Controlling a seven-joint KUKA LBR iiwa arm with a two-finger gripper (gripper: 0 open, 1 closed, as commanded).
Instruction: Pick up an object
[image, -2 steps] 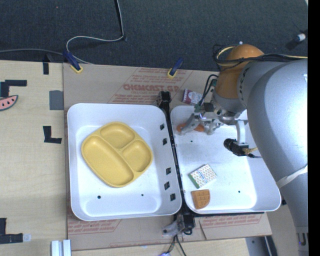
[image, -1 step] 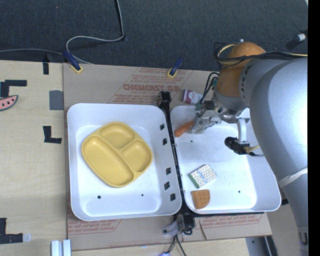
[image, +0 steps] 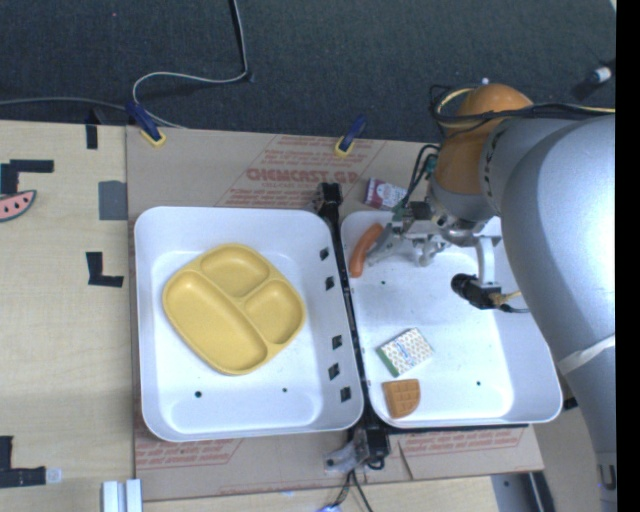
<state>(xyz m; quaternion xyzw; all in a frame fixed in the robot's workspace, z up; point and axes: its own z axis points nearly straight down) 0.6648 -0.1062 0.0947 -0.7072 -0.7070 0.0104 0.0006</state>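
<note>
Lying just left of the gripper (image: 398, 236), the orange carrot (image: 362, 250); finger state unclear

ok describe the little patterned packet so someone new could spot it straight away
Look in the right white bin, toward its near left corner. The patterned packet lies tilted there, just above an orange waffle-like piece. It is the only pale, square, speckled item; the bin's other small pieces are plain orange.

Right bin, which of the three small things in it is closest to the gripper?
The long orange piece at the bin's upper left corner, right beside the gripper. The patterned packet and the orange waffle-like piece lie near the bin's bottom edge.
</note>
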